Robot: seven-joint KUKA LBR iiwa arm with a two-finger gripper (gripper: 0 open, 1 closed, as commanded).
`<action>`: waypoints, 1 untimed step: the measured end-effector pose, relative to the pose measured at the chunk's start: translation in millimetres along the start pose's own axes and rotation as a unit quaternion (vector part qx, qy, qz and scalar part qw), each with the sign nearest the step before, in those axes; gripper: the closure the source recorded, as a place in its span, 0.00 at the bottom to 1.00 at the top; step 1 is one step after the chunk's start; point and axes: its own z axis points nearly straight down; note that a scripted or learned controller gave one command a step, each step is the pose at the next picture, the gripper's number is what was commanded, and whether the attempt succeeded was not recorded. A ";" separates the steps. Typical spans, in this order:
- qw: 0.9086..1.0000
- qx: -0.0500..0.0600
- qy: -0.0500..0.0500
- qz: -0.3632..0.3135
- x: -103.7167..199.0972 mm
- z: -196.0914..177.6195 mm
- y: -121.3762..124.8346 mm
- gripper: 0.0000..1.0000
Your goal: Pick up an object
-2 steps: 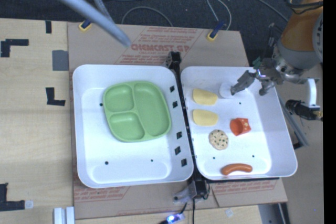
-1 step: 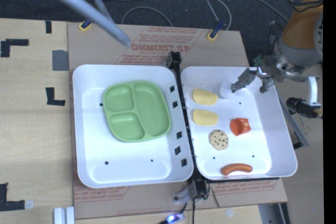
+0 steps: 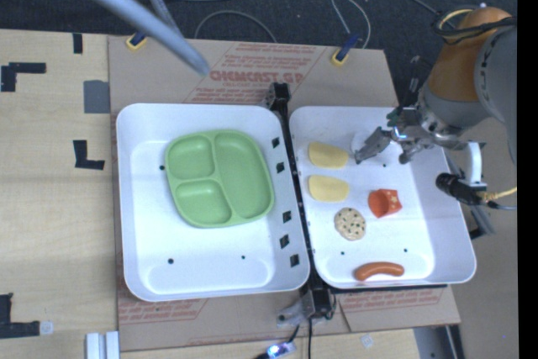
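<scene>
Two white bins here: the left bin carries a pale green divided plate, plain and unpatterned, towards its centre. In the right bin, two soft yellow pieces sit along the left edge, the upper yellow piece and the lower yellow piece. Below them, a tan cookie speckled with dark chips. Beside it, a bright red piece. Near the front edge, an orange-brown sausage. The arm is grey with its orange band, and the gripper is dark grey metal. The bench is light wood with black marks, brown cardboard printed in red beneath the bins.
</scene>
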 end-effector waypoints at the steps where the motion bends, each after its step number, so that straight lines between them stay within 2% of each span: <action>1: 1.000 -0.001 -0.001 0.000 0.6 57.4 -0.9 0.00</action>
